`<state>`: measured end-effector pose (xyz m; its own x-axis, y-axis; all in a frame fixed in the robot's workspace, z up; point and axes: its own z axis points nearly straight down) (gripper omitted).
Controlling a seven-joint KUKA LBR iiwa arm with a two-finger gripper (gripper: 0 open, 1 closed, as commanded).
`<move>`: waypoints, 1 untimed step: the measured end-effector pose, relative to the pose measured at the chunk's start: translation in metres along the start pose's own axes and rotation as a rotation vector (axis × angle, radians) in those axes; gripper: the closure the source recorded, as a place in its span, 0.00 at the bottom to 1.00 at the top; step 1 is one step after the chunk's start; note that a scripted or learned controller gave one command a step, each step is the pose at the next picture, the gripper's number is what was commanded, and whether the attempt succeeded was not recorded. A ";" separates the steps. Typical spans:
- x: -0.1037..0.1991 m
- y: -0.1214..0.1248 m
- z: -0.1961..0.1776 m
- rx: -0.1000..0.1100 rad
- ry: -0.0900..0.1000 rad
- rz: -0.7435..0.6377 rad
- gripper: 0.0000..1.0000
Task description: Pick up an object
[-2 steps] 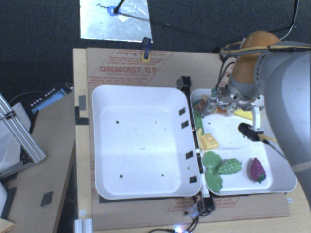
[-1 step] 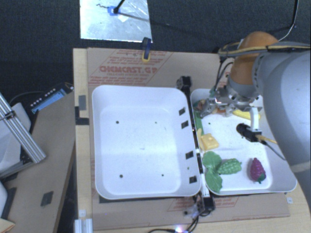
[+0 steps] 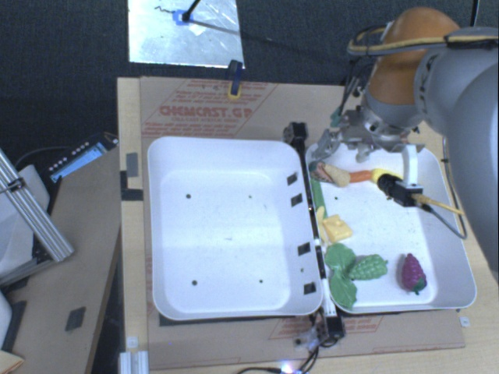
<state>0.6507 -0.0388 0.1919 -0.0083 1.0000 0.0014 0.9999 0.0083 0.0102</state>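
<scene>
Nearest, the purple toy grapes (image 3: 412,273) — light, stiff, bumpy; pinch across the middle; jaws' state: cannot tell.

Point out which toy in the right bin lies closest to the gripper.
The beige and orange toy at the bin's far left end, just below the gripper. The yellow piece, green bunch and purple berry lie nearer the camera.

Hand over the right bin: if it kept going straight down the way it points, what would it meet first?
Probably the carrot lying at the far end of the right bin, just under the hand; depth is hard to judge here.
</scene>
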 end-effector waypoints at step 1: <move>-0.003 0.000 -0.004 0.004 -0.002 -0.001 1.00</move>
<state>0.6505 -0.0417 0.1964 -0.0090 1.0000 -0.0004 0.9999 0.0090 0.0061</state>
